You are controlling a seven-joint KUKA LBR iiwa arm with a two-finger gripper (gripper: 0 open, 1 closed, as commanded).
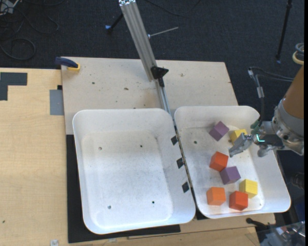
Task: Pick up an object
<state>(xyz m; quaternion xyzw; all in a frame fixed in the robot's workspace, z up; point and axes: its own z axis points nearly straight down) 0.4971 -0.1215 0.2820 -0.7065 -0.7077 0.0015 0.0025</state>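
The claw hangs over the right bin, near its right wall. I cannot tell if the claw is wide or narrow, and no block sits in it that I can see.

All the blocks lie in the right bin. A yellow block sits just beside the claw, partly hidden by it. A purple block is to the left of that one. A red-orange block lies just below and left of the claw. Another purple block touches it from below.

Near the front of the bin are three more: an orange block, a red block and a second yellow block.

That makes seven blocks: two purple, two yellow and three in red or orange.

They are all cubes, so none has a long side. Most are turned a bit, with corners pointing at the bin walls.

The left bin sits beside it on the worktop.
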